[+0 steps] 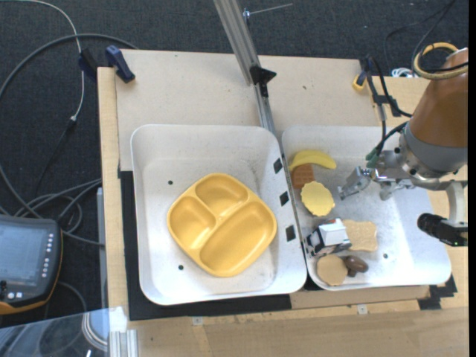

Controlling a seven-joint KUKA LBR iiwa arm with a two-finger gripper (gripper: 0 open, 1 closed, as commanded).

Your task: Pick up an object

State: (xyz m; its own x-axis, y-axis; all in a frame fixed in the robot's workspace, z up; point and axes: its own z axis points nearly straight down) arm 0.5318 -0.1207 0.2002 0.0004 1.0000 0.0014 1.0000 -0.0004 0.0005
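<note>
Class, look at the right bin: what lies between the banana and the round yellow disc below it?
In the camera view, a small brown block lies at the left of the gap between the banana and the yellow disc, by the bin's left wall.

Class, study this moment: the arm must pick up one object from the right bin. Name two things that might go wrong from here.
1. The items crowd the bin's left side: the yellow disc touches the brown block, so the pincer may catch two.
2. The cracker lies flat and may slip out.
</note>
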